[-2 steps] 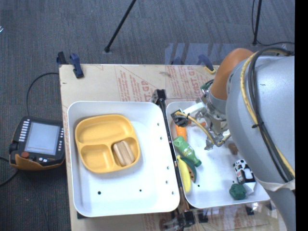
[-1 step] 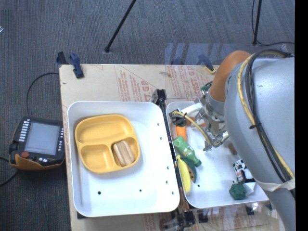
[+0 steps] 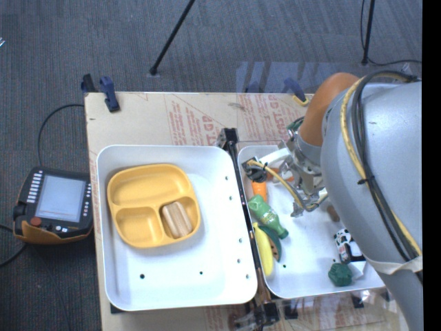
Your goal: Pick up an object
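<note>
The two-finger gripper (image 3: 304, 202) hung low in the right white bin (image 3: 303, 285); whether it held anything could not be told. Just beside it lay a green plastic bottle (image 3: 267, 216), the likely target, calling for a short sideways reach.

We see two bins side by side. In the left bin (image 3: 124, 281) sits a divided tray (image 3: 138, 185) holding a bread roll (image 3: 176, 219). In the right bin (image 3: 303, 281), a bottle (image 3: 267, 217), banana (image 3: 264, 250) and carrot (image 3: 258, 189) line its left wall.
</note>
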`<state>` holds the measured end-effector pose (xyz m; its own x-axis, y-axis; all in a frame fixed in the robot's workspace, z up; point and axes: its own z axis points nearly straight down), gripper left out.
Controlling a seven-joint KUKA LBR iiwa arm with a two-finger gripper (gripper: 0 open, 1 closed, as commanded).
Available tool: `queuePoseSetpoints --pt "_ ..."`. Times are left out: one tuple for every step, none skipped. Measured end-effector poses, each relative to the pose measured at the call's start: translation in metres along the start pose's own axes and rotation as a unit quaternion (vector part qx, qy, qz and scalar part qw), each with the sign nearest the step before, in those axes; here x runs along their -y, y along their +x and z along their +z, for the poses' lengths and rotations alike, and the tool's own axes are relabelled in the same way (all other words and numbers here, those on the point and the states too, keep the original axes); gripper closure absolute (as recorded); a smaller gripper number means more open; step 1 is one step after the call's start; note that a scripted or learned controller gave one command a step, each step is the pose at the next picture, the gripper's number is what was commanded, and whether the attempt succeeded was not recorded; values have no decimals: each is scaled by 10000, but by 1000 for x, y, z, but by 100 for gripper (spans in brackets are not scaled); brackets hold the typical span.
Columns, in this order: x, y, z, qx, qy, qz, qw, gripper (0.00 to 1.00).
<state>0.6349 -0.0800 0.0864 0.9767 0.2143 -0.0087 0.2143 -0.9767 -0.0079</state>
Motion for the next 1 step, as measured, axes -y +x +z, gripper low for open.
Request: queuePoseSetpoints --pt "0 -2 0 4 9 33 10000 0"
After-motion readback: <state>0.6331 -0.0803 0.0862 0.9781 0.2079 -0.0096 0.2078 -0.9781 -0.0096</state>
